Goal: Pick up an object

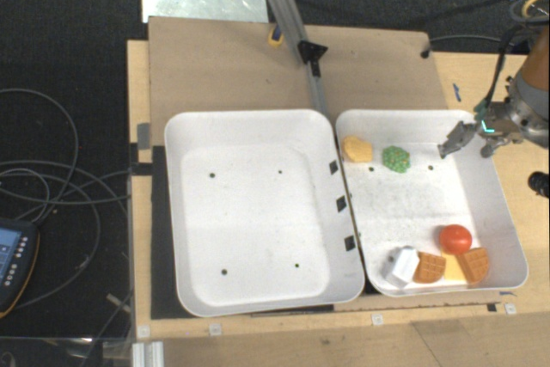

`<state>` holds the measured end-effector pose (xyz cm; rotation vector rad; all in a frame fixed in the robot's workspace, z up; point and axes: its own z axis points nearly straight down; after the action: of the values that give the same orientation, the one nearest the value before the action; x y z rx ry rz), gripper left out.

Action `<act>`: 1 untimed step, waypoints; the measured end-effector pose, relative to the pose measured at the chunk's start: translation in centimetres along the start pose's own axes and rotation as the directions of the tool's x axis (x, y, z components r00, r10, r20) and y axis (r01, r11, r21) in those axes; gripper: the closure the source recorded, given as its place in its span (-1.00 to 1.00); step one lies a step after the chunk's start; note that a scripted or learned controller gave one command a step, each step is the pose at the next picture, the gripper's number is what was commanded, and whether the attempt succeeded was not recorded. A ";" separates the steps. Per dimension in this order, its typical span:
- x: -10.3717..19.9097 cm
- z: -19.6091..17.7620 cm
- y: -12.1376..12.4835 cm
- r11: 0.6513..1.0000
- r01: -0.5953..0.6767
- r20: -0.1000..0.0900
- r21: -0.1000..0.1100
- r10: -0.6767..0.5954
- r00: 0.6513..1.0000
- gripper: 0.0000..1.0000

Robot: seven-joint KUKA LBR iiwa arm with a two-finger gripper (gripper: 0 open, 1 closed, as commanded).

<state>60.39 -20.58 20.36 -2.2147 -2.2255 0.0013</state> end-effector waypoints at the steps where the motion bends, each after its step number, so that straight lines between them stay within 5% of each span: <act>1: 0.0 -0.2 0.1 1.000 0.002 0.002 -0.003 -0.002 1.000 -1.00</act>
<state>60.48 -20.58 20.59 -2.2149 -2.2302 -0.0004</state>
